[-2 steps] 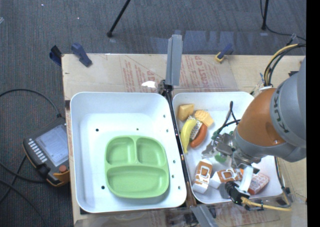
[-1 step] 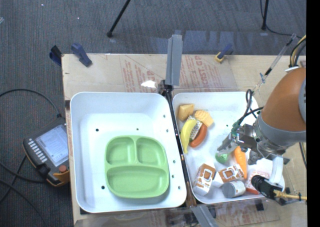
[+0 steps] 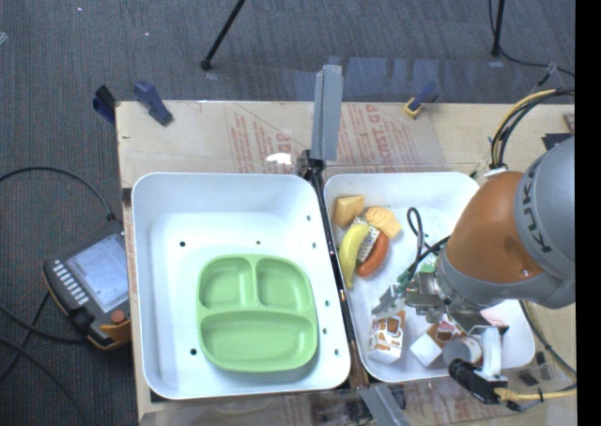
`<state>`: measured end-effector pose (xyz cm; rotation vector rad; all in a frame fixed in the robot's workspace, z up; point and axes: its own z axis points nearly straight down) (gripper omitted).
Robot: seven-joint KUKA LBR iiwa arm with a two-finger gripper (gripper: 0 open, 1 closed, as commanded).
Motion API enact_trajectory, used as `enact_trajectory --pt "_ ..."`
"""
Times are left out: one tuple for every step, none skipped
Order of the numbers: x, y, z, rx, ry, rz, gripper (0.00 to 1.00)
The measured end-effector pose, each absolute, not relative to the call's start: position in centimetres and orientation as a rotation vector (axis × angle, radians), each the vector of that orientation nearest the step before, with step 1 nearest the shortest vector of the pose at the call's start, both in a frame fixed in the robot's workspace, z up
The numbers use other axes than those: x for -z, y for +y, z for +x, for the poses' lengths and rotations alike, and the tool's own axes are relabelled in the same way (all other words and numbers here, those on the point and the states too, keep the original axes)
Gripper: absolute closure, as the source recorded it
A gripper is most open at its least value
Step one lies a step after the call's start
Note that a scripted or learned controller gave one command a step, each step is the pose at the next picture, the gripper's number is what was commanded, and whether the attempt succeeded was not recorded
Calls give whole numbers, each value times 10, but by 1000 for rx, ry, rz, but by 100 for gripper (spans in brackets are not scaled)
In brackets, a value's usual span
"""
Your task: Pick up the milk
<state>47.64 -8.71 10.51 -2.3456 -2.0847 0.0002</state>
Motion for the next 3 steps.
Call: enact_trajectory --pt "-112 -88 475 -9 -2073 -2347 100" --pt "-185 -2 475 -9 -2039 -2383 100" --pt "-185 -29 475 -8 -2211 -2223 100"
